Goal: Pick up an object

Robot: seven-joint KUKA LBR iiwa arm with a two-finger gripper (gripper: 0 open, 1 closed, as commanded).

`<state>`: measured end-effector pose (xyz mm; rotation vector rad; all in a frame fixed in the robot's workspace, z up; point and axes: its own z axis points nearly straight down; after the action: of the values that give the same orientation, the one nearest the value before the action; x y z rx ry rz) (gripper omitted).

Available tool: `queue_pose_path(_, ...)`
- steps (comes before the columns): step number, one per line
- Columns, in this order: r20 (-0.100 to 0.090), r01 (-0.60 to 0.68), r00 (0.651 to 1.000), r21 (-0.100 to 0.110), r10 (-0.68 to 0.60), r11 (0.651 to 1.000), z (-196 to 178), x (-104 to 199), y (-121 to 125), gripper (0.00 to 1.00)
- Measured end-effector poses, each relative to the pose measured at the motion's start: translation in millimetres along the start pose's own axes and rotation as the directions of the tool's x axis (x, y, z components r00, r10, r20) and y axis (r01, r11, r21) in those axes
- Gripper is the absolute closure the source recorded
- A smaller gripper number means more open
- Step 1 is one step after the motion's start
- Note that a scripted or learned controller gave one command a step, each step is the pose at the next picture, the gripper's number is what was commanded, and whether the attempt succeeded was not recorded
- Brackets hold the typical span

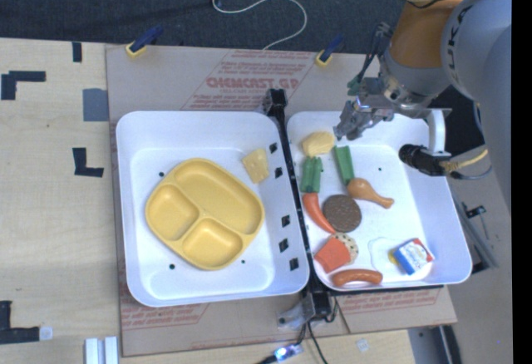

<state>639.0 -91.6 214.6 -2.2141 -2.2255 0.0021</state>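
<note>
The desk carries 2 shallow white bins side by side on a cardboard sheet. The left bin holds a yellow 3-compartment tray, tilted diagonally, and a pale yellow wedge just beyond the tray's upper right corner.

The right bin is crowded. The claw hangs over its upper left part, above the top end of a green stick; whether its fingers are spread or closed cannot be told at this angle. The stick's long axis runs nearly straight up and down the view, leaning slightly left at the top. Just left of the claw lies a pale yellow lump. Below that, a second green piece tops an orange carrot, which slants down to the right. A brown disc touches the carrot, and a drumstick points right, beside the disc. Nearer the front edge sit an orange-red block, a sausage lying crosswise, and a blue and red packet.
</note>
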Motion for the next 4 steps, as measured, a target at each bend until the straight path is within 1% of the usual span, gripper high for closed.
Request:
queue_pose_path(1,-0.001,0.002,1.0,-0.003,-0.002,1.0,-12.6,58.5,-1.3,1.0)
queue_pose_path(2,0.0,0.0,1.0,0.0,0.0,1.0,-20.5,112.1,-8.4,1.0)
queue_pose_path(3,0.002,-0.003,1.0,0.001,0.003,1.0,0.1,138.5,-6.2,1.0)
queue_pose_path(4,0.0,-0.003,1.0,-0.002,0.003,1.0,-19.3,139.9,-12.6,1.0)
